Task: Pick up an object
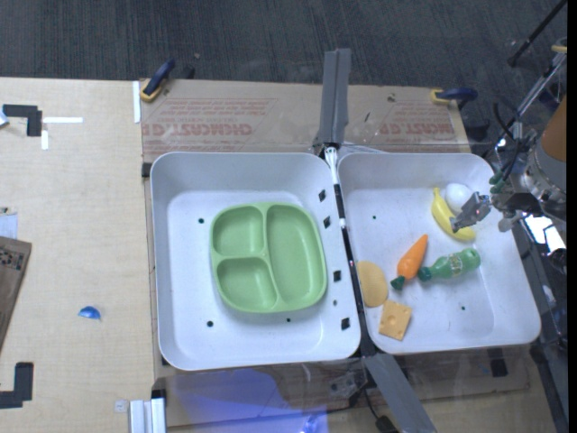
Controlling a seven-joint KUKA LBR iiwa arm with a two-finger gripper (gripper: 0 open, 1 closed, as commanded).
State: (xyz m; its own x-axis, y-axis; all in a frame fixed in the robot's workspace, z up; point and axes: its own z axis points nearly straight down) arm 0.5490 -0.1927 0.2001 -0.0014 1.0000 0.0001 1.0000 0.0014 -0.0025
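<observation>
The tabletop (63,242) carried two shallow white bins side by side. The left bin (176,269) held a green divided plate (269,258) near its middle. The right bin (491,318) held the loose things: a yellow banana (445,219) toward its far right corner with a white egg-like object (457,193) touching it, a green bottle (451,265) lying on its side near the middle, an orange carrot (411,258) tilted just left of the bottle, a tan potato-like lump (372,282) against the bin's left wall, and a wedge of yellow cheese (395,320) near the front edge. The gripper (472,213) hung over the banana's right end, its fingers slightly parted and gripping nothing.
</observation>
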